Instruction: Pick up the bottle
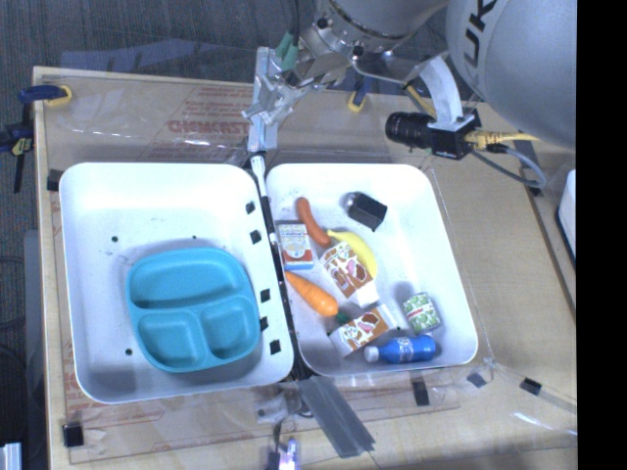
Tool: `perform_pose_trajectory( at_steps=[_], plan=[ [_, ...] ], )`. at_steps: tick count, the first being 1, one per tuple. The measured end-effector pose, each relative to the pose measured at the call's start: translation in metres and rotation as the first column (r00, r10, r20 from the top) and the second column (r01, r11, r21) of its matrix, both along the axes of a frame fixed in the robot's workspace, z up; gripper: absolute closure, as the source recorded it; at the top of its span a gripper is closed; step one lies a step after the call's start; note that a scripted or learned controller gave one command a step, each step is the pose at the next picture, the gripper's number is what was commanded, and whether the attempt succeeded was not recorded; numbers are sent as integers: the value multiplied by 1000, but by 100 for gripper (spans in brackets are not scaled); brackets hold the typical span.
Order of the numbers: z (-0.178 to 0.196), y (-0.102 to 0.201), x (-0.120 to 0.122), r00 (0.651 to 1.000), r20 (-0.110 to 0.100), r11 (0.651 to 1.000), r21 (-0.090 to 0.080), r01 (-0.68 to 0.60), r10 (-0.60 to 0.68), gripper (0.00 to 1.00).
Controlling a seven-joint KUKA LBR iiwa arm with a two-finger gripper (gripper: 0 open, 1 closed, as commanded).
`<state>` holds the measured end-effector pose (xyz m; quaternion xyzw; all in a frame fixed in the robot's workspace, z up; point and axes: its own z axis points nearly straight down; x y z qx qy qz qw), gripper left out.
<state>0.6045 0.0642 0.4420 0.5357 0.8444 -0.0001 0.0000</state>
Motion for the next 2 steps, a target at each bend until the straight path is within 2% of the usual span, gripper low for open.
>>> perform_pose_trajectory(
  at_steps=[1, 2],
  plan=[
    [1, 26, 15, 966, 2, 966, 0, -258, 258, 100],
    [1, 49, 34, 809, 2, 809, -2, -588, 588, 100]
  ],
)
